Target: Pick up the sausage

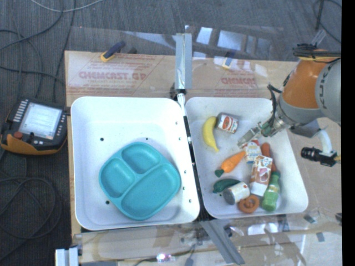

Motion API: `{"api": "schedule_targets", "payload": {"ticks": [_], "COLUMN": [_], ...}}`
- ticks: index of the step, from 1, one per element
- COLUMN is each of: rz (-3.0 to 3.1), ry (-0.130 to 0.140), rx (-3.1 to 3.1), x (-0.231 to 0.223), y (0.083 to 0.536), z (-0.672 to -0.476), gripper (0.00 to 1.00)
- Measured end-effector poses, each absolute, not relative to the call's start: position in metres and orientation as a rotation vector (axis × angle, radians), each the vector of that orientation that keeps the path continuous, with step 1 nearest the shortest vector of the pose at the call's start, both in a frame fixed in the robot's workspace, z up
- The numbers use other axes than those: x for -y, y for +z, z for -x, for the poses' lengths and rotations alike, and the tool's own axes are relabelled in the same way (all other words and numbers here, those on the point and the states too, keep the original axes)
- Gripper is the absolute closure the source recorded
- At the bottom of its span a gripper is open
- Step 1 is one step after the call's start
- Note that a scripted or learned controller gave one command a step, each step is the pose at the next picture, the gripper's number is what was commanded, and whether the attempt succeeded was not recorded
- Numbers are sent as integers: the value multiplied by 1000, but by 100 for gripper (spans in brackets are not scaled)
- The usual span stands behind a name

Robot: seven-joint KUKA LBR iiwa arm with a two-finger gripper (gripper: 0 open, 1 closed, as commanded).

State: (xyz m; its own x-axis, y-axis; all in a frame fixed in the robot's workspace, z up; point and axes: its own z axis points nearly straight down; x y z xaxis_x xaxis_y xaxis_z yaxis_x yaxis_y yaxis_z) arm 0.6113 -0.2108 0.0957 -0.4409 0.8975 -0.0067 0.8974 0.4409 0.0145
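The sausage [267, 149] looks like a short red-brown piece lying in the right bin [294, 201], against the upper right side of a juice carton [260, 170]. My gripper [250, 137] hangs low over the right bin, just up and left of the sausage and close to it. The grey arm with its orange band [304, 91] reaches in from the right. Nothing shows as held in the gripper. Part of the sausage is hidden by the carton and a small white pack [252, 148].
The right bin also holds a banana [210, 133], a red-labelled can [227, 122], a carrot [233, 162], a green vegetable [224, 184], a second can [238, 193], a green bottle [271, 193] and an orange ring [248, 204]. A teal divided plate [140, 179] lies in the left bin [94, 121].
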Motion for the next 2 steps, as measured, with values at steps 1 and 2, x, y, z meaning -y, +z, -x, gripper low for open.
{"api": "schedule_targets", "payload": {"ticks": [1, 2], "rz": [-1152, -1117], "ry": [-1, 2], "rx": [-2896, -2937], "x": [197, 181], "y": [92, 231], "z": [-561, -555], "gripper": [100, 100]}}
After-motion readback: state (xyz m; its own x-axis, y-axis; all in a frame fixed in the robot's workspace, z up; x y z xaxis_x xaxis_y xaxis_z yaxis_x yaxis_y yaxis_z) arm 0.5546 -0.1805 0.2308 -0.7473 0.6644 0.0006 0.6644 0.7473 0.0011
